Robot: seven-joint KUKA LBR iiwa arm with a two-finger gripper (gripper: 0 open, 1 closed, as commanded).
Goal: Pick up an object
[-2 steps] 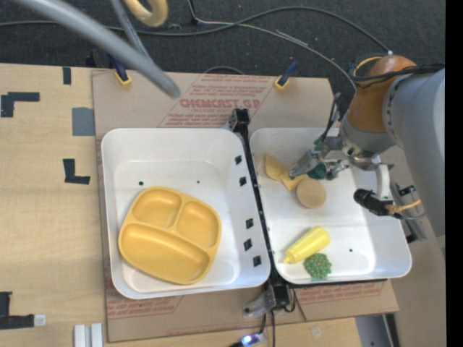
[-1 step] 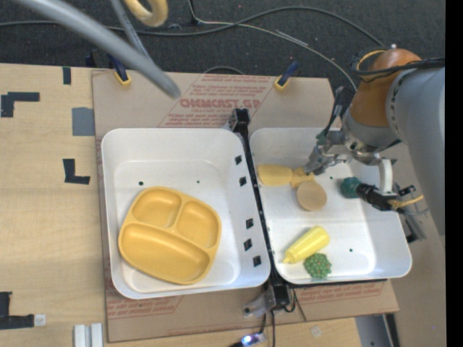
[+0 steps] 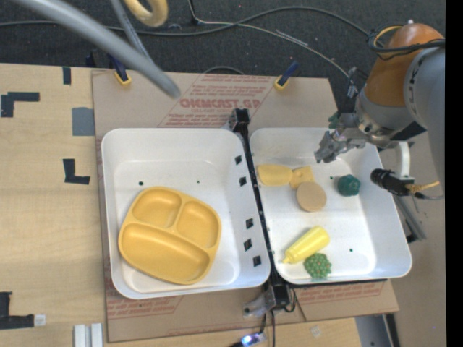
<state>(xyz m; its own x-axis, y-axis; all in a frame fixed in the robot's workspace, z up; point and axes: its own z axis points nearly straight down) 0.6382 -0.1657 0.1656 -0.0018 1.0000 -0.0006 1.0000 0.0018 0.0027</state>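
Camera view: gripper [image 3: 327,150] hangs over right bin [image 3: 383,266], far edge; finger state can't tell. Nearest pick is the green ball [image 3: 349,186], just beside it toward the near side; tan disc [image 3: 312,196] next, slightly left.

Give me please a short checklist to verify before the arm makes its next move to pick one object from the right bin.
1. Objects present in right bin: ok, dark green ball, tan disc, yellow pieces and others.
2. Gripper over right bin: ok, near its far side.
3. Gripper directly above the dark green ball: not ok, ball lies apart, toward the near side.
4. Ball apart from tan disc: ok.
5. Fingers open: cannot tell.
6. Yellow divided plate out of the way: ok, in left bin.
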